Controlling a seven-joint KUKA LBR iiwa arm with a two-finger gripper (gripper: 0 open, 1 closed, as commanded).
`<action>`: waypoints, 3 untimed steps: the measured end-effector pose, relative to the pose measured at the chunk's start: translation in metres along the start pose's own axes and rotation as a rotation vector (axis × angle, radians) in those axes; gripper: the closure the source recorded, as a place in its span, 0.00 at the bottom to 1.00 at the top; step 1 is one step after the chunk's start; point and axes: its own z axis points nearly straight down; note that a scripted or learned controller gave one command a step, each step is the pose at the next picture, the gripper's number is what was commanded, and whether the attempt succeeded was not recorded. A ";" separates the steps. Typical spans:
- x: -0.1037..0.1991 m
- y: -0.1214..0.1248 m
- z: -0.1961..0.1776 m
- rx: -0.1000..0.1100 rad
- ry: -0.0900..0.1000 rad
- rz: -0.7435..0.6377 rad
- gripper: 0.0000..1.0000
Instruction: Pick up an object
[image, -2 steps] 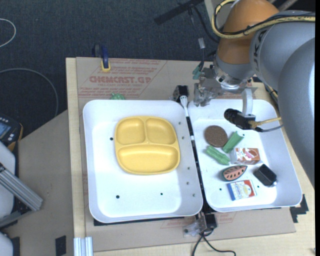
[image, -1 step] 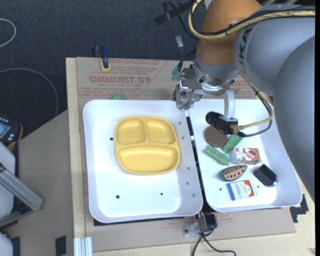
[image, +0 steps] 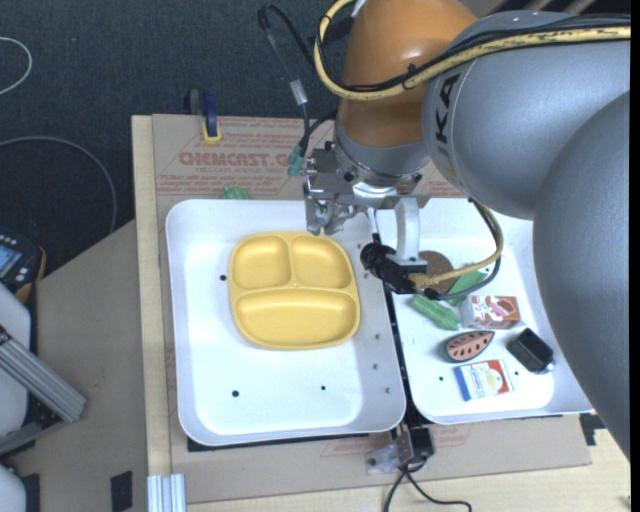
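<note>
My gripper (image: 322, 220) hangs over the far edge of the left bin (image: 200, 330), just beyond the rim of a yellow divided tray (image: 295, 290). From this angle I cannot tell whether it is open or closed, and I see nothing caught in it. The tray lies flat in the far half of that bin, with two small compartments toward the gripper and one long compartment toward the near edge.

The smaller items are gathered in the right bin (image: 500, 405). A green piece (image: 436, 310) lies at a slant near the wall between the bins, and a brown round item (image: 435, 264) sits just behind it, partly covered by my wrist hardware. A red and white packet (image: 497, 310) rests to the right of the green piece. Nearer the front are a reddish-brown oval (image: 468, 345), a black block (image: 532, 350) beside it, and a blue, white and red packet (image: 482, 380).

Both bins sit on a cardboard sheet (image: 220, 158) printed with red lettering.
</note>
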 end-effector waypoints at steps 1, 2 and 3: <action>0.080 -0.053 -0.029 0.000 0.000 0.001 1.00; 0.089 -0.120 -0.058 0.005 -0.001 -0.001 1.00; 0.089 -0.117 -0.067 0.002 0.000 -0.002 1.00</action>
